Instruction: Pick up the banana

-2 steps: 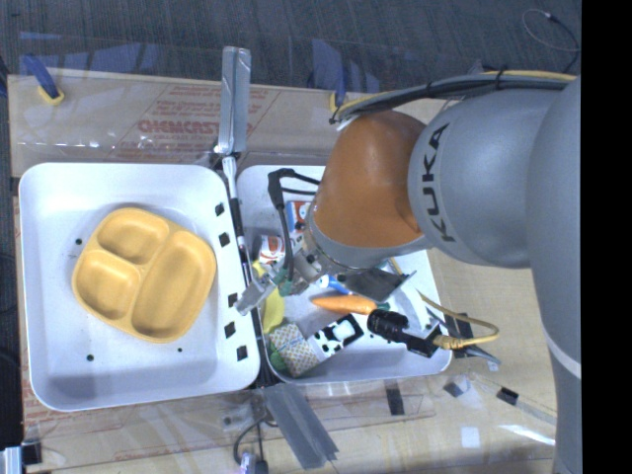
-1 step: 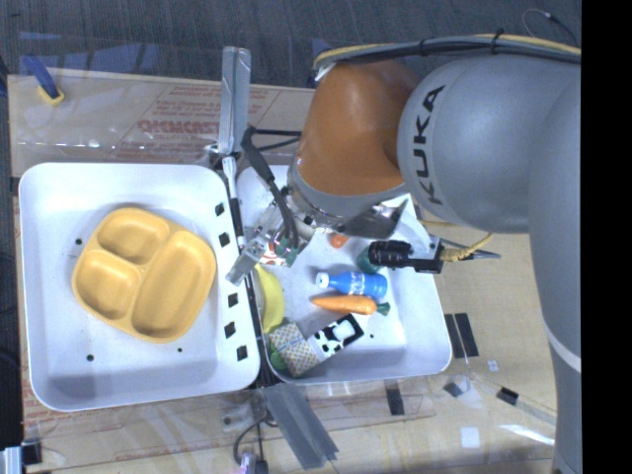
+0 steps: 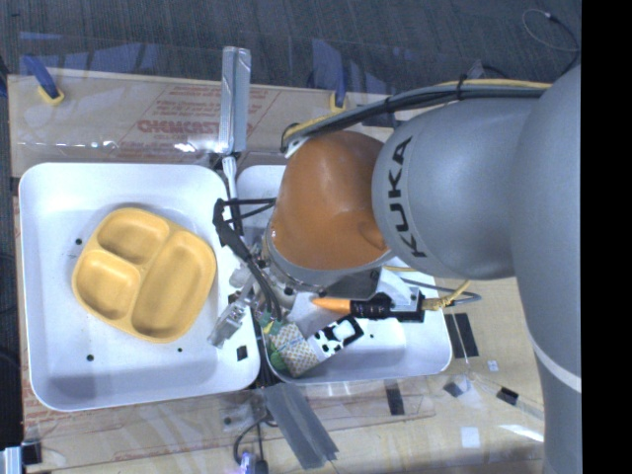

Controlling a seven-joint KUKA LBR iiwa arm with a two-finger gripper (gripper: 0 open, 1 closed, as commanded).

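Arm (image 3: pixel 464 196) hangs low over the right bin (image 3: pixel 425 358), covering most of it. Gripper's open-or-shut state can't be told, banana's spot unclear. Yellow divided plate (image 3: pixel 144 272) sits in left bin (image 3: pixel 49 265).

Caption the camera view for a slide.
KUKA arm reaches down into the right bin, its orange band hiding most contents; a yellow divided tray sits in the left bin.

Even overhead light, soft shadows, slight grain, mild softness.

2 white bins (image 3: pixel 39 294) (image 3: pixel 434 358); 1 yellow tray (image 3: pixel 143 272); 1 arm (image 3: pixel 464 196).
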